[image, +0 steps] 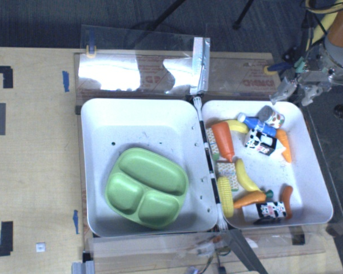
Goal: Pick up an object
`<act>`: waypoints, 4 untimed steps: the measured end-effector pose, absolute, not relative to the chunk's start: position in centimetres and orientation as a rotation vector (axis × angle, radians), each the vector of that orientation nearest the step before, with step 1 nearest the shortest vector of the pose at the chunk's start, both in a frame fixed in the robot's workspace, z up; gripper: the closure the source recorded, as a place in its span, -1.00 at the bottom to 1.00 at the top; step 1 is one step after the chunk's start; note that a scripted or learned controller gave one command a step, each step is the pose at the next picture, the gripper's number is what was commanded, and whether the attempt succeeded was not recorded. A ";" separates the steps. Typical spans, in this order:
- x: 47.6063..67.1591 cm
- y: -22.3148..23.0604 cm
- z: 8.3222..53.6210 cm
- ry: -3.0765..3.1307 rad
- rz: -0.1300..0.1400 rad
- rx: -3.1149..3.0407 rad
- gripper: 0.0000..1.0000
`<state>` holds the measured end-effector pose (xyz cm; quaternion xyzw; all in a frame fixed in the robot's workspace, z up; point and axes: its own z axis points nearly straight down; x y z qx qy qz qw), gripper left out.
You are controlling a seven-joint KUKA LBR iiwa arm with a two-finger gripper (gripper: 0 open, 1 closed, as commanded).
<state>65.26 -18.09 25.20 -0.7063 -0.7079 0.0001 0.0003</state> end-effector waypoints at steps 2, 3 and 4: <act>64.0 -18.9 10.1 -2.250 -0.006 -2.181 -1.00; 61.7 -20.9 10.3 -2.357 -0.049 -2.110 -1.00; 58.9 -20.9 10.3 -2.368 -0.052 -2.106 -1.00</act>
